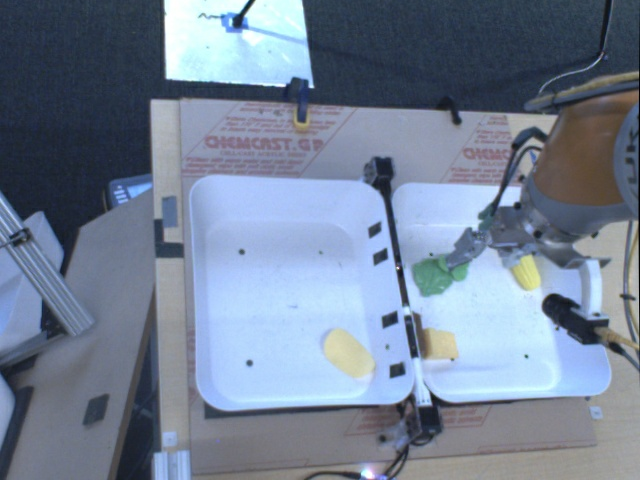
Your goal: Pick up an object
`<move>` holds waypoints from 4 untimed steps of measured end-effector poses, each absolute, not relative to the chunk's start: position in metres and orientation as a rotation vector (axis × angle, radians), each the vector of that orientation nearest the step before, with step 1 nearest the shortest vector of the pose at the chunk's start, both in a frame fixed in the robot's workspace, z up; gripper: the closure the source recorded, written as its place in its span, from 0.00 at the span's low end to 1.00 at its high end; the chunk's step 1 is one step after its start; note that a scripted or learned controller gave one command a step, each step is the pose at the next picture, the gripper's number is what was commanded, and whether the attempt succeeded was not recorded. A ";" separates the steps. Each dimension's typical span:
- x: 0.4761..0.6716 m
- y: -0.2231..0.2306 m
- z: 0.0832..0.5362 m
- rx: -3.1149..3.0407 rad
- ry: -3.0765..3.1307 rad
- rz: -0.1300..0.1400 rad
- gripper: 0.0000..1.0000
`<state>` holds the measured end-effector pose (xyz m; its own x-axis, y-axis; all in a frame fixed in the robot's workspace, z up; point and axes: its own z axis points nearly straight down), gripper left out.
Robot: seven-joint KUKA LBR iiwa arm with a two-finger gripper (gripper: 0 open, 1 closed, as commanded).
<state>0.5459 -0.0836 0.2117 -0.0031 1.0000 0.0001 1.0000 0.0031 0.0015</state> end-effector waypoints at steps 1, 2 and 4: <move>0.547 -0.083 0.223 2.214 2.225 0.005 1.00; 0.570 -0.080 0.352 2.205 2.220 0.015 1.00; 0.514 -0.083 0.533 2.216 2.218 0.006 1.00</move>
<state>0.5142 -0.0833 0.5333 -0.0011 1.0000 -0.0016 1.0000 0.0011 0.0068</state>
